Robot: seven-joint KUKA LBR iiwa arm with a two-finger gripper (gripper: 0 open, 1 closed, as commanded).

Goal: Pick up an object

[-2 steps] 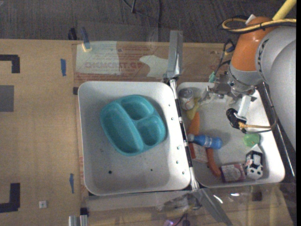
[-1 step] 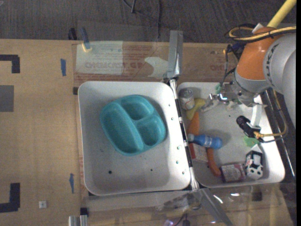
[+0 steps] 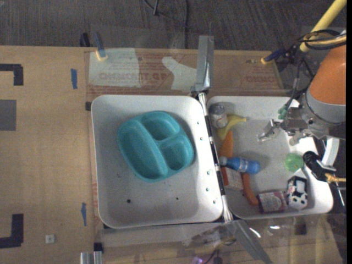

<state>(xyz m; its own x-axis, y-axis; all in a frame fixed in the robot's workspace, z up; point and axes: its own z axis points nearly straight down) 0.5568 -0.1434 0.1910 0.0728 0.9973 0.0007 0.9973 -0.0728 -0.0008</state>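
Note:
My gripper hangs over the middle of the right bin, above bare white floor, with nothing visibly in it. To its left lie a yellow banana, a small grey can and an orange carrot. A blue bottle lies below and to the left of the gripper. A green ball sits to its lower right. A red packet and a black and white item rest by the bin's near edge.
The left bin holds a teal divided plate. A metal divider separates the two bins. The arm's orange band and grey wrist cover the right bin's right side. An orange stick lies by the packet.

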